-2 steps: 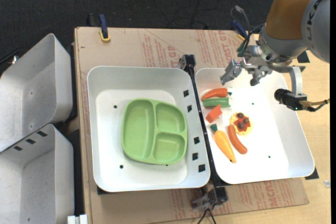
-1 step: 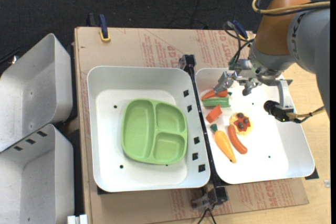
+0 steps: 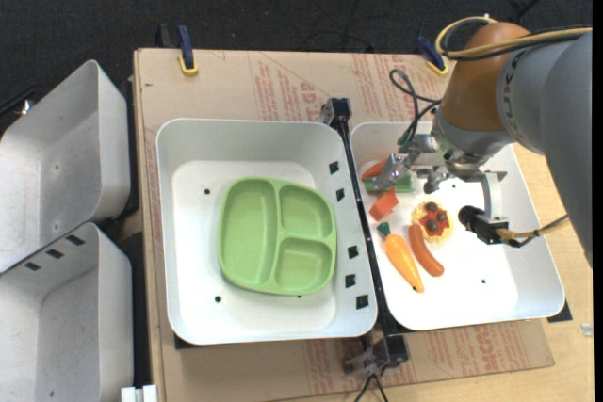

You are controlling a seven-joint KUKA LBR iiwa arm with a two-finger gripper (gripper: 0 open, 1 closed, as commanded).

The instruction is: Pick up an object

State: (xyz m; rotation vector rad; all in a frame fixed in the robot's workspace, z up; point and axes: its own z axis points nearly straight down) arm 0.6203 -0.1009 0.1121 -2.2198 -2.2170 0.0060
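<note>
Though finger state cannot be told, gripper (image 3: 407,167) hovers beside small red plastic wedge (image 3: 375,170): likely light, rigid; grasp across flat sides.

Two white bins (image 3: 179,231) side by side on the surface (image 3: 283,75). One green divided plate (image 3: 278,235). One carrot (image 3: 403,261). One sausage (image 3: 426,250). One small tart (image 3: 433,221). Two red-orange pieces (image 3: 384,204), not identifiable. Two blue clamps (image 3: 186,47).

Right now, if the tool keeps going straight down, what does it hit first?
Probably the red and green toy pieces just below the tool in the right bin. Depth is unclear from this slanted view.
</note>
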